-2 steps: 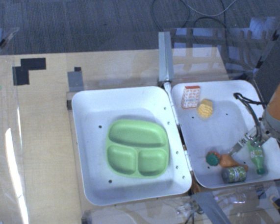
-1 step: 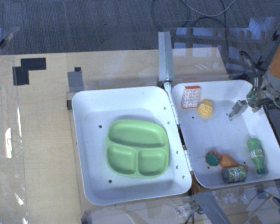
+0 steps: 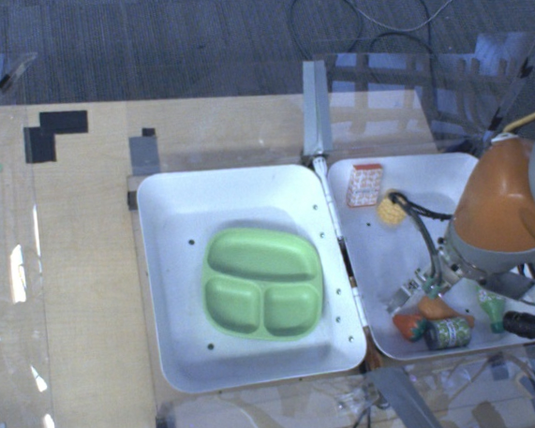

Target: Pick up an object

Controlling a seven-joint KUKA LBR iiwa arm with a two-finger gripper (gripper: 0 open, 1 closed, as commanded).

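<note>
My gripper [image 3: 424,286] hangs low in the right bin [image 3: 377,273], near that bin's front. Just below it lies an orange piece [image 3: 436,307] with a red piece [image 3: 406,326] at its left. A dark green can [image 3: 448,333] lies on its side against them. A small green object [image 3: 492,310] sits to the right, partly under the arm. Nothing shows between the gripper's tips. The arm's orange band [image 3: 497,205] covers the bin's right side.
A yellow lump [image 3: 392,211] and a red-and-white checked packet [image 3: 365,185] lie at the back of the right bin. The left bin [image 3: 169,265] holds a green divided plate [image 3: 260,282]. A black cable runs from the yellow lump toward the wrist.
</note>
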